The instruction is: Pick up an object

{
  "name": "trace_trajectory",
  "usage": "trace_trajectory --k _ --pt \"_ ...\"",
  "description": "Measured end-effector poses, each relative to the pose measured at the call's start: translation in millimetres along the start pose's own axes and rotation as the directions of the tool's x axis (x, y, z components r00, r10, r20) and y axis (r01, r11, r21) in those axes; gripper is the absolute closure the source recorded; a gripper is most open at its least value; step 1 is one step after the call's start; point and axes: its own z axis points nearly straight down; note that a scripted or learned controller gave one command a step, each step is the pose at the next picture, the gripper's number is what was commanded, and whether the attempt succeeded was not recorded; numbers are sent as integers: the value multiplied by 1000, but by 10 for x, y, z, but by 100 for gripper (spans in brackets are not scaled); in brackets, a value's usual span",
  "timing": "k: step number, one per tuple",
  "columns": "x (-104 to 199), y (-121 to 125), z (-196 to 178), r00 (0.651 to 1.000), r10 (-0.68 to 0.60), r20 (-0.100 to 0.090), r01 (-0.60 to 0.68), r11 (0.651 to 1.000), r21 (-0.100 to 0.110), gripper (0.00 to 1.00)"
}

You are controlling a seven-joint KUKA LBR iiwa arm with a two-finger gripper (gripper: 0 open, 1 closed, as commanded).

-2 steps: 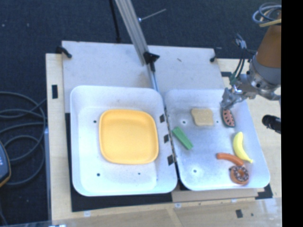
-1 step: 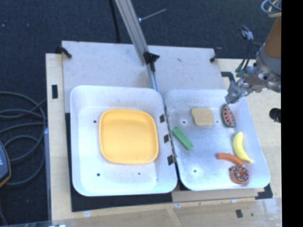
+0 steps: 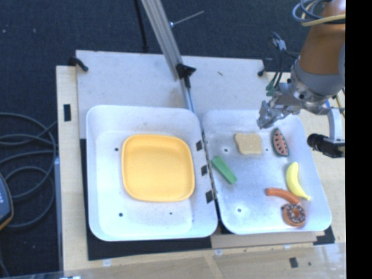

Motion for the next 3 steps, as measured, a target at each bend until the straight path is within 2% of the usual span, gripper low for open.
trace_trajectory --k 3 --pt "1637 420 433 1000 -1 0 1 1000 0 100"
